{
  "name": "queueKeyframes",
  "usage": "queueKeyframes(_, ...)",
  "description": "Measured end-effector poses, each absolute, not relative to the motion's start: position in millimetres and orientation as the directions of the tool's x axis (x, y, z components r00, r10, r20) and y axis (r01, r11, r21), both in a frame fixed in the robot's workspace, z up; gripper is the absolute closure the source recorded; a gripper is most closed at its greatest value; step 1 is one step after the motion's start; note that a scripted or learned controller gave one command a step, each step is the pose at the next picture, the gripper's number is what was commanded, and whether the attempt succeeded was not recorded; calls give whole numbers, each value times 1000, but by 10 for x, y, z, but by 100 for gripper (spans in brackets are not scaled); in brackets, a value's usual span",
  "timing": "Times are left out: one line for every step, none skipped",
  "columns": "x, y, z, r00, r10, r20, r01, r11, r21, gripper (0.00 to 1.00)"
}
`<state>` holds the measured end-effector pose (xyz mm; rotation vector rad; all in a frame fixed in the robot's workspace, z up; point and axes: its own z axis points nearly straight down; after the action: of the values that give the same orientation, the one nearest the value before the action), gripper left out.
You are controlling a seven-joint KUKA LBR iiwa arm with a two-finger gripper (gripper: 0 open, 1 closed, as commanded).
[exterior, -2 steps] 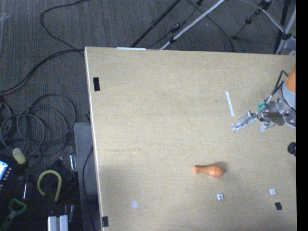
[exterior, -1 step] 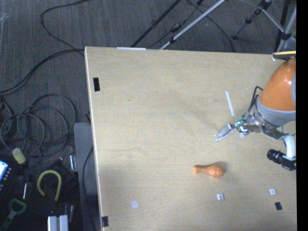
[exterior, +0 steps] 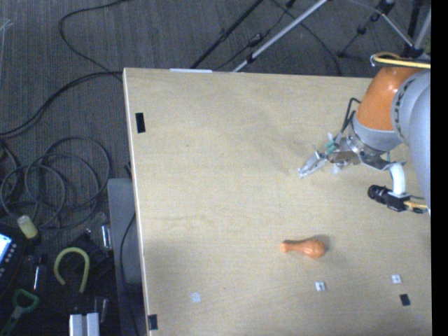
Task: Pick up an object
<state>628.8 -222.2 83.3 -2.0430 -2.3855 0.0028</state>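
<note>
Start at the left of the bench: that part of the tan top carries nothing to grasp, just a small black mark near its far left corner. Moving right, your target is the orange object, pear-shaped and lying on its side toward the near edge, narrow end pointing left. Further right and toward the far edge, the gripper hangs above the bench, well apart from the object and holding nothing. Its tips are a pale blur, so you cannot tell whether they stand apart or together. You look to be at the approach step: the next move calls for carrying the gripper toward the near edge, squaring it across the object's body, then descending. The arm is cut off at the right.
</note>
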Motion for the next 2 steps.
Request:
queueKeyframes(6482,-1748,836,-214,977,-2,977,214,-1,0)
queueKeyframes(6683,-1291,839,-392,920,-2,920,392,-1,0)
